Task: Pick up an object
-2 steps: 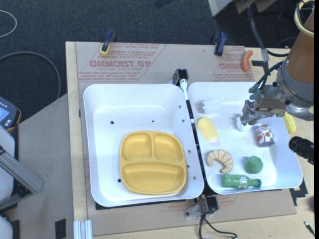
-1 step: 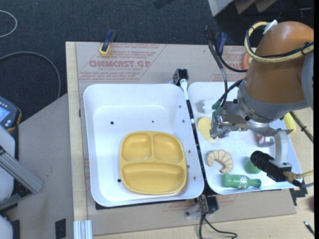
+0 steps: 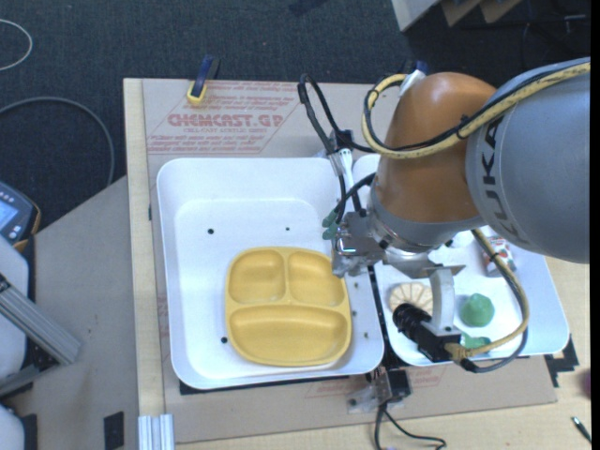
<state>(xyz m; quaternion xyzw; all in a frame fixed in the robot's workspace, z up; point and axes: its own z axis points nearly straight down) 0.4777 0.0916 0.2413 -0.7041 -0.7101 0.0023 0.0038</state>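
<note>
A yellow divided plate (image 3: 286, 306) lies in the near half of the left bin (image 3: 187, 251). In the right bin (image 3: 555, 319) I see a green rounded object (image 3: 478, 309), a pale round ridged piece (image 3: 410, 295) and a small red-and-white item (image 3: 495, 254). My gripper (image 3: 424, 272) hangs low over the left side of the right bin, close to the divide between the bins. The bulky orange and grey wrist covers most of it. Nothing shows in its grasp.
Both bins rest on a cardboard sheet (image 3: 234, 120) with red print. A yellow and blue clamp (image 3: 200, 82) sits at its far edge. Black cables (image 3: 319, 111) run from the back toward the wrist. The arm hides much of the right bin.
</note>
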